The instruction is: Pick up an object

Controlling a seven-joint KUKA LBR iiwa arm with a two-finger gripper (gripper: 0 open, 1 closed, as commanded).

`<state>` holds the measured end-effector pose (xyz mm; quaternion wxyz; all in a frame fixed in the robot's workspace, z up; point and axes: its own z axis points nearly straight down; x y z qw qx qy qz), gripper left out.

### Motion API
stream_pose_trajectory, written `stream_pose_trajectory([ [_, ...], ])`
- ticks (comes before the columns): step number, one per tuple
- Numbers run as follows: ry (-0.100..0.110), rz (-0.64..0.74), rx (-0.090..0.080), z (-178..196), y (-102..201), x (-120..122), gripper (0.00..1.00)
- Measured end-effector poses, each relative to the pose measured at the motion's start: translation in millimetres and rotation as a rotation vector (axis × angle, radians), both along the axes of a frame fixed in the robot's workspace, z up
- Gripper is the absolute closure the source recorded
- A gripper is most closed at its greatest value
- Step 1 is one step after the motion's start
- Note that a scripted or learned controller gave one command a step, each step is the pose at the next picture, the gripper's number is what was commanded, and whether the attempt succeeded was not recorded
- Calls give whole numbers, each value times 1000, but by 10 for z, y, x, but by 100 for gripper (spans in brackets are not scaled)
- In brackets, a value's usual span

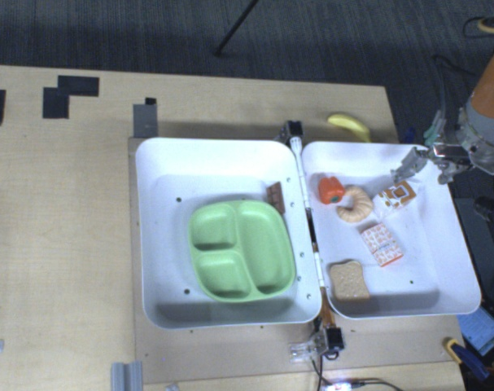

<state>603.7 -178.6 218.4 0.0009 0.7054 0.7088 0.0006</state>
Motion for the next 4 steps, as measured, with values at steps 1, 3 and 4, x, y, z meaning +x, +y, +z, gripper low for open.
stream_pose_trajectory([
  [1, -3, -2, -1, -1146, 216, -40, 0],
  [3, -4, 6, 1, -1214, 557, 353, 100],
  [4, -2, 2, 2, -326, 1283, -20, 100],
])
